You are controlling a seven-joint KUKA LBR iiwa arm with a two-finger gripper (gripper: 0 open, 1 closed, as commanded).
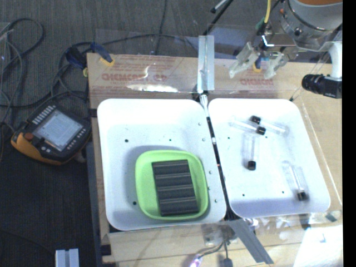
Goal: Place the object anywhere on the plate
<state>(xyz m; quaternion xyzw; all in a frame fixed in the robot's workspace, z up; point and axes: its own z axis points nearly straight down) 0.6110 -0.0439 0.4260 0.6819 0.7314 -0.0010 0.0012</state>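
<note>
A green square plate [143, 174] lies in the left bin [119, 124], toward its front. A dark grey ribbed block [174, 187] rests flat on the plate and covers most of its middle. My gripper [256, 70] hangs high above the back edge of the right bin [311, 149], far from the plate. Its pale fingers [240, 65] are spread apart and open, and I see no object clearly between them.
Several clear tubes with black caps [257, 128] lie scattered in the right bin. A metal post [206, 60] stands behind the seam between the bins. A teach pendant [53, 133] and cables lie on the floor to the left.
</note>
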